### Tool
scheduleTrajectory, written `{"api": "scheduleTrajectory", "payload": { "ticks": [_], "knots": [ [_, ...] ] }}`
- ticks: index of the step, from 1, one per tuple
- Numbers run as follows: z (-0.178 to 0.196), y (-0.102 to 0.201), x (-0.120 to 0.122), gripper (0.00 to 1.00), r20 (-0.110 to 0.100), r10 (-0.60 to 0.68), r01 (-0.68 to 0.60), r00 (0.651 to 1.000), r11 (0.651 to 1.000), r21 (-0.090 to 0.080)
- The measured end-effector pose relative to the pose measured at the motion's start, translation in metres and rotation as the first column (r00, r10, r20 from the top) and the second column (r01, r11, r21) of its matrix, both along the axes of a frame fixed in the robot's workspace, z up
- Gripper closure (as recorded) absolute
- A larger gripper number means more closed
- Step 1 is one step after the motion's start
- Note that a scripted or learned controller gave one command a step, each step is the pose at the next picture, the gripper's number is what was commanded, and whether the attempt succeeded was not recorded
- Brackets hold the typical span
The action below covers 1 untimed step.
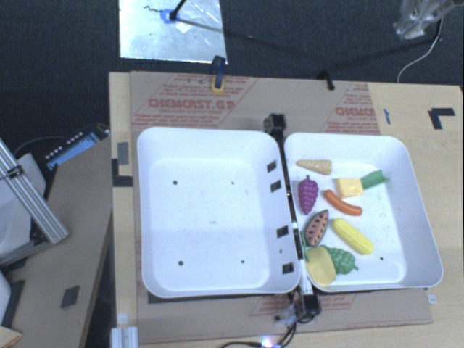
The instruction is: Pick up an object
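Note:
The right bin (417, 216) holds several toy foods. A tan cone (314, 167) lies at its back, with purple grapes (308, 192) just below it. A yellow block (349, 187) touches a green piece (374, 179). A red sausage (342, 203) lies in the middle. Toward the front sit a watermelon slice (316, 228), a yellow corn cob (353, 236), a green leafy piece (341, 258) and a yellow fruit (321, 268). My gripper (420, 9) is high up at the top right, well beyond the bench and far from the bins.
The left bin (210, 209) sits beside the right one, joined by black clips along the shared wall. A silver sheet (172, 19) lies on the dark floor behind the bench. A metal frame (29, 201) stands at the left edge.

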<state>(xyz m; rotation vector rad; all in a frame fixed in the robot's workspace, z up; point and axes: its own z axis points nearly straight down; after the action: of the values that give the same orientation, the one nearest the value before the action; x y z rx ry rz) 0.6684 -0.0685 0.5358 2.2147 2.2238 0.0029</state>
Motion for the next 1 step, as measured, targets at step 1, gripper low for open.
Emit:
{"api": "scheduleTrajectory", "payload": {
  "ticks": [1],
  "knots": [
    [-0.0007,0.0079,0.0001,1.00,-0.001,0.000,0.000,1.000,1.000,0.000]
  ]
}}
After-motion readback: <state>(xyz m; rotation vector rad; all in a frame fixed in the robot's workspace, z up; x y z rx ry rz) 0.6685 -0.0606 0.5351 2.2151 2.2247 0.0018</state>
